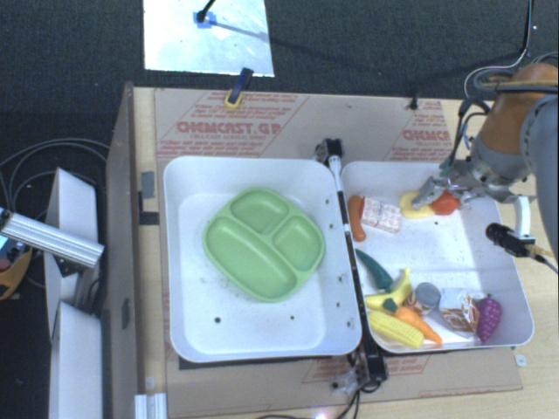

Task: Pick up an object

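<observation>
Nearest the camera, along the six o'clock edge of the right-hand shallow white plastic bin (517, 326), a cluster of toy food is lying: a yellow plastic corn cob (395, 328) is sitting at about seven o'clock in that bin, an orange plastic carrot (421, 325) is touching its right side, and a yellow plastic banana (393, 295) is arching just above both. A small round grey metal-looking can (427, 295) is resting beside the banana, a crinkled clear snack packet (458, 312) is lying toward five o'clock, and a purple plastic bunch of grapes (488, 317) is sitting against the bin's right wall. A dark green plastic cucumber-like piece (374, 270) is lying at a slant near the bin's left wall. In the left-hand shallow white plastic bin (188, 234), a pale green three-compartment plastic plate (264, 244) is sitting near the centre. Farther back in the right bin, an orange plastic sausage-shaped piece (356, 217) is lying along the left wall with a pink-and-white wrapped block (382, 215) just beside it. At about twelve o'clock a yellow rounded plastic piece (414, 206) and a red plastic piece (445, 204) are lying touching each other, and the two-finger gripper (441, 192) is hovering right over them; its fingers are too blurred to tell whether they are apart or closed, and possibly touching the red piece. The grey arm with its orange band (515, 120) is reaching in from three o'clock.
</observation>
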{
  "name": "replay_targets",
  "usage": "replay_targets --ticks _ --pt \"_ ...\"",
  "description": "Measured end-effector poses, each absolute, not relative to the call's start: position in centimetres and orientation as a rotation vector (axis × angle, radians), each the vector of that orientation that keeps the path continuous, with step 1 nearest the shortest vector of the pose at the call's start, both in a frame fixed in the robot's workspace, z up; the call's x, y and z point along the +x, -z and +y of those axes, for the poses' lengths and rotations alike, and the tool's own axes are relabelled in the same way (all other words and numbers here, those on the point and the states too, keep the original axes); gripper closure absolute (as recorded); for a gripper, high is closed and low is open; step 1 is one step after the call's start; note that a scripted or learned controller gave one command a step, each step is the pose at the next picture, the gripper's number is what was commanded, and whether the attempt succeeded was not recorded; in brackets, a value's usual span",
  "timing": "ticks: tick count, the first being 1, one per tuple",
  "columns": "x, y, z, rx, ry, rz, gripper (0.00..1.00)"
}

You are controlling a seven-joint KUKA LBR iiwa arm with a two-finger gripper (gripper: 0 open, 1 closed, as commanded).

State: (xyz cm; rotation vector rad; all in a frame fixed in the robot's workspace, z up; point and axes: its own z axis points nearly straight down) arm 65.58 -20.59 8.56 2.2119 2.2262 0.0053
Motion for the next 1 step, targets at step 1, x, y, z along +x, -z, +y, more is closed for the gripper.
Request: replay_targets --ticks 1 --pt "65.72 -10.12 -20.69 2.203 -0.01 2.221 1.0"
